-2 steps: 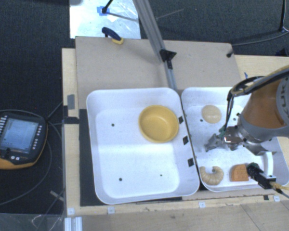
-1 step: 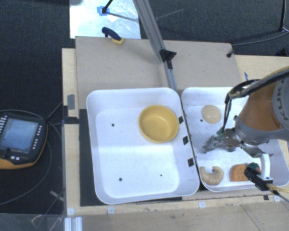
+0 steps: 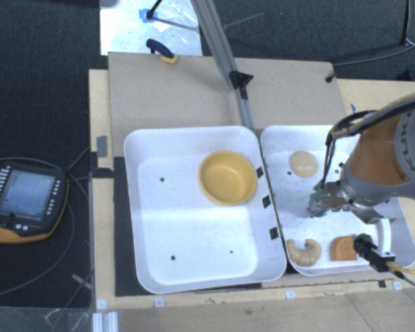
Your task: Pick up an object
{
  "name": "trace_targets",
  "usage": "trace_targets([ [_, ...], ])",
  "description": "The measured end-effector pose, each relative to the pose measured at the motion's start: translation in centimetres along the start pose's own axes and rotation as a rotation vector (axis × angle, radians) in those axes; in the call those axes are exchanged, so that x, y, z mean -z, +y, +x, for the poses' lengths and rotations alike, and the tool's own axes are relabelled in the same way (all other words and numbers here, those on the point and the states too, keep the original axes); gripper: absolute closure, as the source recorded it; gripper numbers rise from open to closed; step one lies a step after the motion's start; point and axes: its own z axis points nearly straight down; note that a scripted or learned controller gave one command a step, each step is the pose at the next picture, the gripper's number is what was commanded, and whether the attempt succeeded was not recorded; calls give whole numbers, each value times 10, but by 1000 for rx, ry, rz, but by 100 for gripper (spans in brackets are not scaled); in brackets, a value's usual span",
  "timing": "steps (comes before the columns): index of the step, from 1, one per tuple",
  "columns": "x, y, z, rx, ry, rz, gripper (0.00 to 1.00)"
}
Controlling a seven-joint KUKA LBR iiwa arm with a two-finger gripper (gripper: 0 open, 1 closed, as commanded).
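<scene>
Where two bins point(image 3: 142, 185) sit: one bowl point(image 3: 227, 178), three foods point(image 3: 304, 164).

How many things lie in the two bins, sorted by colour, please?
Yellow: 1, the bowl in the left bin.
Beige: 2, the round piece and the curved piece in the right bin.
Orange-brown: 1, the block in the right bin.
Total: 4.

grey arm point(image 3: 408, 158), orange band, black cables
</scene>
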Motion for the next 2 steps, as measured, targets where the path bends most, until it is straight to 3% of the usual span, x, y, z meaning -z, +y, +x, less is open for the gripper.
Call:
trace_targets([
  [2,106,4,-3,0,0,-2,100],
])
